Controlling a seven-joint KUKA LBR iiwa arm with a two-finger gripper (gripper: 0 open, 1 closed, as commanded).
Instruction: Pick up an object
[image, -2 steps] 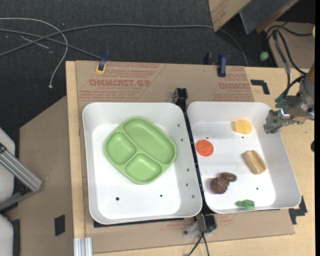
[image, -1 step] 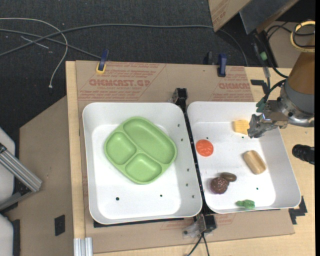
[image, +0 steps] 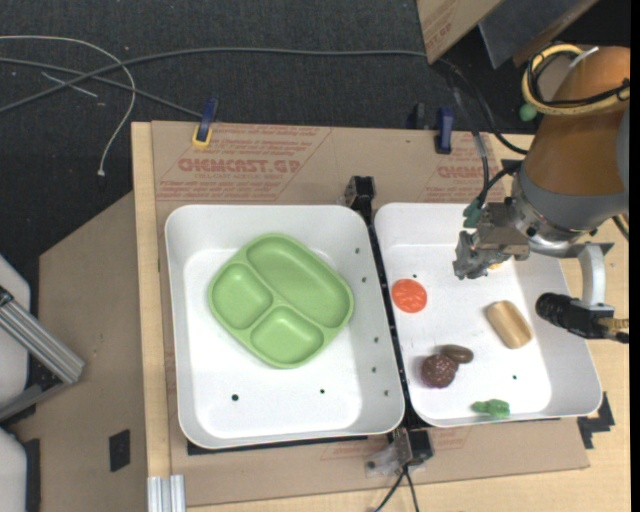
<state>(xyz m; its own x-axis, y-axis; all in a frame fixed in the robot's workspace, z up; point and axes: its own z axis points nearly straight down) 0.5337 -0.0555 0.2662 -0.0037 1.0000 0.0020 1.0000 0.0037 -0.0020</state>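
The right bin (image: 440, 232) holds an orange-red round piece (image: 408, 296), a tan bread-like block (image: 509, 324), a dark brown lump (image: 442, 366) and a small green piece (image: 491, 407). My gripper (image: 470, 264) hangs over the upper middle of this bin, above and to the right of the orange-red piece and apart from it. Nothing shows between its fingers. The arm's grey body and orange band (image: 585, 110) reach in from the upper right.
The left bin (image: 200, 390) carries a green divided plate (image: 281, 299) with three compartments. A black divider (image: 378, 290) runs between the bins. Blue clamps (image: 207, 121) hold the cardboard base at the back. Cables lie on the dark floor at upper left.
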